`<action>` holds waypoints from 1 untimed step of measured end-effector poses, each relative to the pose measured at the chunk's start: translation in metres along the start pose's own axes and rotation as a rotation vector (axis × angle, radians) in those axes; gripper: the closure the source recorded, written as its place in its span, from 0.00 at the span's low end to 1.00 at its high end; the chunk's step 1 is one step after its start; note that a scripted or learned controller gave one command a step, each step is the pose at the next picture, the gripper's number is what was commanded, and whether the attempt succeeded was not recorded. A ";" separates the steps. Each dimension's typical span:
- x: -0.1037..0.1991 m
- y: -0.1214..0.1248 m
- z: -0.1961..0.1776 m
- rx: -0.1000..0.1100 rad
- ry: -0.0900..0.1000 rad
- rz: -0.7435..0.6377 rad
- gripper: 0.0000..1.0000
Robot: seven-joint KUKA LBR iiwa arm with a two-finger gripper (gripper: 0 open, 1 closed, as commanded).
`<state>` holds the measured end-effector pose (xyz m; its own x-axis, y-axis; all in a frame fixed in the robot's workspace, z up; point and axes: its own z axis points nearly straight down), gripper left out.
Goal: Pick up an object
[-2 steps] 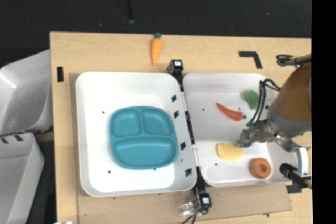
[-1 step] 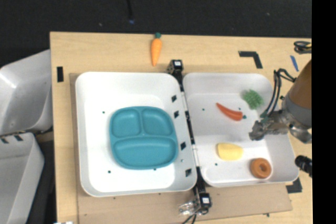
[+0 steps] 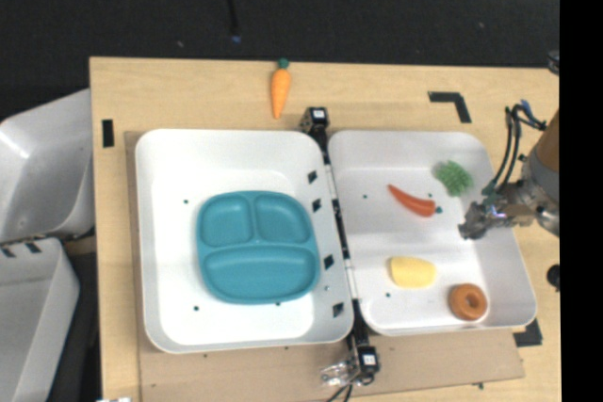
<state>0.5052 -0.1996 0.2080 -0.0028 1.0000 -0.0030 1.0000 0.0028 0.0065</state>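
Two white bins sat side by side: the left bin [image 3: 151, 240] held one teal divided plate [image 3: 256, 246], while the right bin [image 3: 377, 155] held four items — one red chili pepper [image 3: 413, 200], one green leafy piece [image 3: 454, 175], one yellow lump [image 3: 413, 272] and one brown donut [image 3: 467, 301]. One carrot [image 3: 280, 89] lay on the bench [image 3: 188, 94] behind the bins. The gripper [image 3: 477, 223] sat over the right bin's right side, between the green piece and the donut — jaw state couldn't be made out, nothing visibly between them.

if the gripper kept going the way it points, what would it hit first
It points left across the right bin. From the gripper, the red pepper looks first in line, though height above the bin floor is unclear.
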 end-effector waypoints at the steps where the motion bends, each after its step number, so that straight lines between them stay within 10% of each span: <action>1: -0.001 0.002 -0.020 0.002 0.001 0.000 1.00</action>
<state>0.5066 -0.2010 0.2283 -0.0029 1.0000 -0.0021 1.0000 0.0030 0.0046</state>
